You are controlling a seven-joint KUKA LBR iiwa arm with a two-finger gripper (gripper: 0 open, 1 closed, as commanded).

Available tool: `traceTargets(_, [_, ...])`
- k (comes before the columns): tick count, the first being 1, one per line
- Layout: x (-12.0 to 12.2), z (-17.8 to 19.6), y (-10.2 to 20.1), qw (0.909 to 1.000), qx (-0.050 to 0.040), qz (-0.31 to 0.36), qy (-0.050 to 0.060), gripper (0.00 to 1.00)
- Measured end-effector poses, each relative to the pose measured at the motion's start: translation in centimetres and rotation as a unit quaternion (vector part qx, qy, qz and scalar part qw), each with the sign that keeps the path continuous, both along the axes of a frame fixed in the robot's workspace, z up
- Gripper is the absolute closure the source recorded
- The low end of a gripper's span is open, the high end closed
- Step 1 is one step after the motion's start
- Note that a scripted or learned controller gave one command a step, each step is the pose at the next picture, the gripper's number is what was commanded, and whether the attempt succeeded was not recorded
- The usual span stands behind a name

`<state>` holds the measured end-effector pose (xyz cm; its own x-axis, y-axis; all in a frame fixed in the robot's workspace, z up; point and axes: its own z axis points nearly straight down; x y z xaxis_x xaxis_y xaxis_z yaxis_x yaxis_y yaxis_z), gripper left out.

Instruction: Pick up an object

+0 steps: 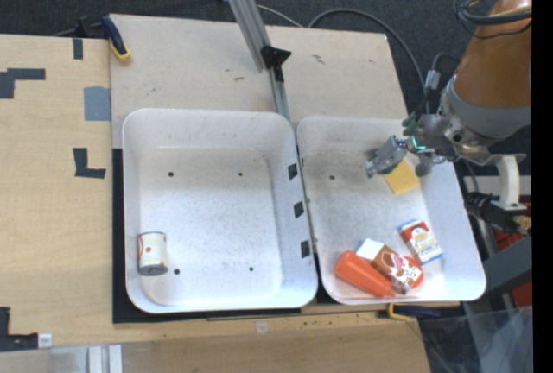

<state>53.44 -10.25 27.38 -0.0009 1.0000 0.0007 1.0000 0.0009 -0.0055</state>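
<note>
Yellow and flat, a sponge-like block (403,180) lies in the upper part of the right bin (346,216), just below and touching the gripper (384,159), which reaches in from the right; whether its fingers are apart or together cannot be told. Near that bin's lower edge lie an orange bottle (363,274), a brown-and-white packet (396,265) against it, and a small carton (421,242). A small can (152,253) sits in the left bin's (207,129) lower left corner.
</note>
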Motion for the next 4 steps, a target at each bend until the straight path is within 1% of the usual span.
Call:
traceTargets(1, [0.1, 0.2, 0.0, 1.0, -0.0004, 0.001, -0.002, 0.0])
traceTargets(2, [0.2, -6.2, -0.2, 1.0, -0.0002, 0.0, 0.001, 0.0])
traceTargets(3, [1.1, -11.8, 0.1, 1.0, -0.0002, 0.0, 0.001, 0.0])
traceTargets(4, [0.7, -16.2, 0.4, 1.0, 0.0, 0.0, 0.001, 0.0])
